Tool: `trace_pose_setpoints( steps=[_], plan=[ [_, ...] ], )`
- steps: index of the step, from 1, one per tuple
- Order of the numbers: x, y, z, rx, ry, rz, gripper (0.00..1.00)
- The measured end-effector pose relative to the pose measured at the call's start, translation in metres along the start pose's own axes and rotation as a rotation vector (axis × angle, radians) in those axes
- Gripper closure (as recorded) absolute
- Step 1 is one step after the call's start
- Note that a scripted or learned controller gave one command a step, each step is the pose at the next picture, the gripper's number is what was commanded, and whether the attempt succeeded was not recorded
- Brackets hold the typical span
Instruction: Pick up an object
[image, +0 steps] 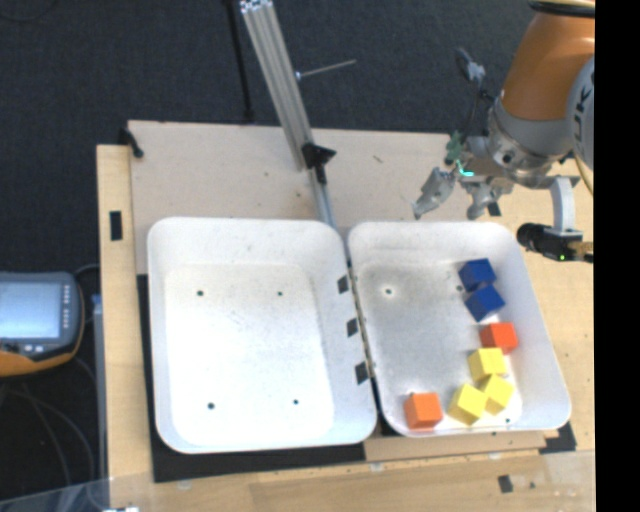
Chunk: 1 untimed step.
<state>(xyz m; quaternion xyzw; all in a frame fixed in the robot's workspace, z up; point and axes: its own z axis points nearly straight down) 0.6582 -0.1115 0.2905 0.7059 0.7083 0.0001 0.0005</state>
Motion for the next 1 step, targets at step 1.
trace_pose_setpoints(
  steps=[1],
  plan=[
    [-0.0346,-0.0154,0.1067,0.009,-0.001,0.006,0.00]
  ],
)
